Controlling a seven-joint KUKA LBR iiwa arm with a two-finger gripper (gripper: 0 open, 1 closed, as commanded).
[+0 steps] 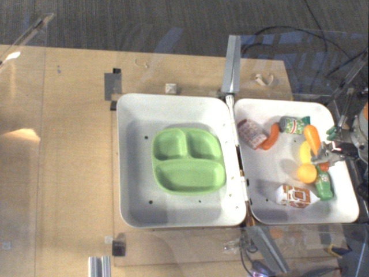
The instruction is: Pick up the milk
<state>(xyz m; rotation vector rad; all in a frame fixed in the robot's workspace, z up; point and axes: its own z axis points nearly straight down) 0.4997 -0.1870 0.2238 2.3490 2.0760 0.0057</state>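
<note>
Milk carton (296, 195): a small white box with brown-orange print, lying on its side near the front edge of the right bin (265, 203), left of that bin's front right corner.
Milk carton's neighbours: a green bottle (324, 186) lies just beside its right end; an orange ball-like fruit (307, 173) sits just behind it; a yellow fruit (305, 152) and an orange carrot shape (312, 138) lie further back.
Handling, as a guess: it is probably light and fairly stiff, with smooth faces that could slip; a hard squeeze might dent it (it looks like a toy or a thin carton).
Where to grip: across the short width of the box, near its middle, with the fingers coming down on the two long sides; the left side has more free room than the right.
Gripper (326, 152): it hangs over the right side of the right bin, above the fruit and behind the carton; whether it is released or clenched cannot be told, and nothing is seen held in it.
Other items: a red-patterned packet (250, 133), a red pepper shape (270, 137) and a green can (294, 124) at the back of the right bin.
Left bin (132, 154): holds a green divided plate (187, 160).
Surface: a pale wooden bench (57, 154), with glare from a clear panel.
Room: dark carpet (144, 10) behind, cables at the upper right.
</note>
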